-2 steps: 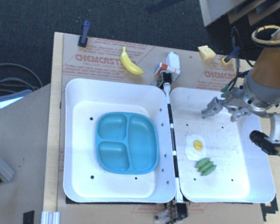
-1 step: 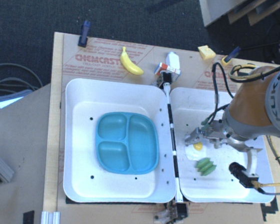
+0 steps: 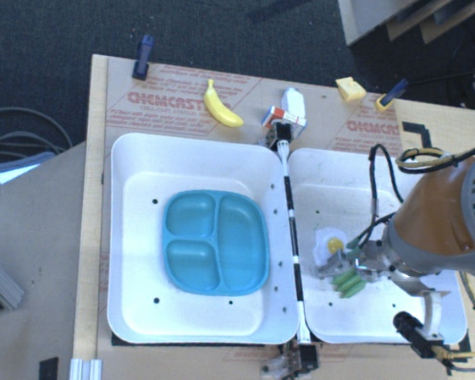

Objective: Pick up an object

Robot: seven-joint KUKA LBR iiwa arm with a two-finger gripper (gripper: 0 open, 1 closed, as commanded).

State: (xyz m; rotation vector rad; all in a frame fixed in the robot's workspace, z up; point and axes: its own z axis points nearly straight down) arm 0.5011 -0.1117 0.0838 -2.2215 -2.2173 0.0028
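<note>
Your pincer [image 3: 341,267] hovers low over green and yellow items [image 3: 348,282] in the right bin [image 3: 325,323]. You cannot tell its spread; it may nudge them aside.

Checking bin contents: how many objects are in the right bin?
2 visible: a yellowish object and a green object, both mid-bin by the gripper. The arm may hide more.

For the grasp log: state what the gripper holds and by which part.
Cannot be told. The gripper is down among a green object and a yellow-white object in the right bin.
</note>
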